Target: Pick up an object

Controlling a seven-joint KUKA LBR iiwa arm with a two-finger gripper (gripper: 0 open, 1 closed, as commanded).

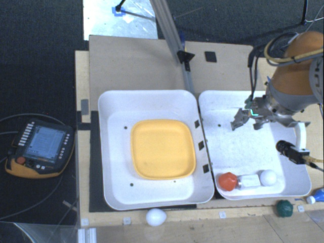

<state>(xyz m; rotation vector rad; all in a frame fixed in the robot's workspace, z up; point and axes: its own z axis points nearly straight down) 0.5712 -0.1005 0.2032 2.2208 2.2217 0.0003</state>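
**Mira:** Nearest to us, on the bench edge in front of the bins, lies a white egg-shaped object (156,217), and further right a dark green ball (284,208). Both are outside the bins, so I think the arm will not reach for them.

**Tomas:** Agreed. The candidates are in the right bin (238,151): an orange-red ball (228,181), a white tube-like piece (248,181) and a white ball (268,177), all in one row against the near wall, touching or almost touching.

**Mira:** And the gripper (248,119)?

**Tomas:** It hangs over the far half of that bin, fingers spread apart, nothing between them. It is well apart from the row.

**Mira:** What can fail from here?

**Tomas:** Several things, in my judgement. If it descends where it is now, it closes on bare bin floor. If it goes to the row, the objects are crowded at the wall, so one finger may land on the rim or on a neighbour. The balls are round and would probably roll away when pushed from one side.

**Mira:** The white pieces on a white bin look hard to distinguish also.

**Tomas:** Yes, the orange-red ball seems the safest target. The left bin (109,135) holds a yellow plate (163,149); it is flat and wide, so I expect the fingers could not take it except at the edge.
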